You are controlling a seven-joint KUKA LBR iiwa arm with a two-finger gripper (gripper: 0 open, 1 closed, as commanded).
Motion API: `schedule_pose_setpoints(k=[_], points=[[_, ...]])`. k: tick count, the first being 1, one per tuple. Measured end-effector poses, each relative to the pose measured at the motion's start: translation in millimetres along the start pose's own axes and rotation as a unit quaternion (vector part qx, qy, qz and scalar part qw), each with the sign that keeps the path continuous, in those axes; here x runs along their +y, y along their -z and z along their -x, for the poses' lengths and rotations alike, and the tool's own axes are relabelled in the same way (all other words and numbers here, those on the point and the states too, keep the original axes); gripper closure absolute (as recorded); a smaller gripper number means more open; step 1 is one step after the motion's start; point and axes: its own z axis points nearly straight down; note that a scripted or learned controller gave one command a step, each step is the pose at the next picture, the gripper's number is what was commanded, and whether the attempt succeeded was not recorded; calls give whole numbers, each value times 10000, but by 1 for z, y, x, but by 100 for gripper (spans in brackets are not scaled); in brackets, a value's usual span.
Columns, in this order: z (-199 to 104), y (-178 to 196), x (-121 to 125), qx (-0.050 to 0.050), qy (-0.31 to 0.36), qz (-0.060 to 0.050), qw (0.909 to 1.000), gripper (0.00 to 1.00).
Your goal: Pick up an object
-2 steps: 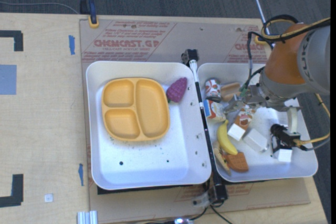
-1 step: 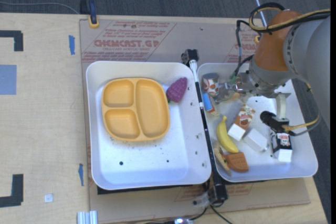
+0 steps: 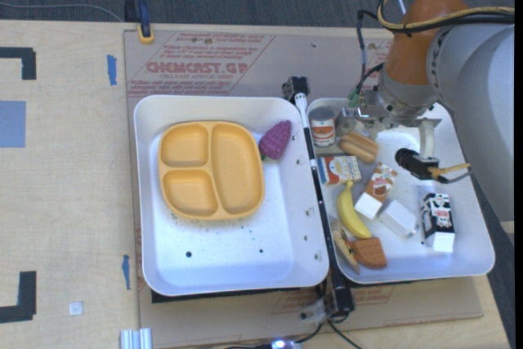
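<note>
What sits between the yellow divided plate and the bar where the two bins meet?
In the camera view, a purple grape bunch lies there on the left bin's white floor, close by the yellow divided plate's upper right corner and short of the bar.

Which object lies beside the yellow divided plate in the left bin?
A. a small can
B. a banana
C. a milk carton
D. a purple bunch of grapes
D: the purple grapes lie at the right edge of the yellow plate in the left bin.
</note>
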Motion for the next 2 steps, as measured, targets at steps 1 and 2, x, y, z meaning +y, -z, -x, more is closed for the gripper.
schedule_pose_setpoints(k=[1, 2], points=[[0, 12, 2, -21, 14, 34, 10000, 100], [0, 12, 2, -21, 13, 31, 10000, 0]])
